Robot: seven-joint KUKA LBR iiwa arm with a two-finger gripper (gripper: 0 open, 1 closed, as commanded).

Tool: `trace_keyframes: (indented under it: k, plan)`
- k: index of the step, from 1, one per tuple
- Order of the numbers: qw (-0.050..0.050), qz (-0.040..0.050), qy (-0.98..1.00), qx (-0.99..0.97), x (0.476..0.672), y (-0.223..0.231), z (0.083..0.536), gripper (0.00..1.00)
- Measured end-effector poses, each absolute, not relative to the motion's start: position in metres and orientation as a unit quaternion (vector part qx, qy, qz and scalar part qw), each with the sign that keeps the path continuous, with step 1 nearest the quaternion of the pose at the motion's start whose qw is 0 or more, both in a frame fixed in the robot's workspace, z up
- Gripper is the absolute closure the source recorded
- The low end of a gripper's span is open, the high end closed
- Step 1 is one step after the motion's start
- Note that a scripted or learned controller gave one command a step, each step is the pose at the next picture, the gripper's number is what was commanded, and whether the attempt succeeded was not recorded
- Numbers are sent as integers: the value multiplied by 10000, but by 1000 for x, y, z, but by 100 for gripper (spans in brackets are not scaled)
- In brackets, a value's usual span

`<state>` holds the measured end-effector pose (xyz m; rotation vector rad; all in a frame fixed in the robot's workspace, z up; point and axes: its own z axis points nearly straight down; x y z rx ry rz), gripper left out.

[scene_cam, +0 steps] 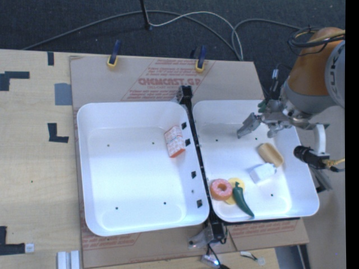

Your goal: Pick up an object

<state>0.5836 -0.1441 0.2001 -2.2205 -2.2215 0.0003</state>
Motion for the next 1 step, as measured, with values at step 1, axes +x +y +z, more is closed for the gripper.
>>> trace_keyframes:
  k: [1]
  plan:
    - [-29,-29,-7117,-7025,575,-93,290,0]
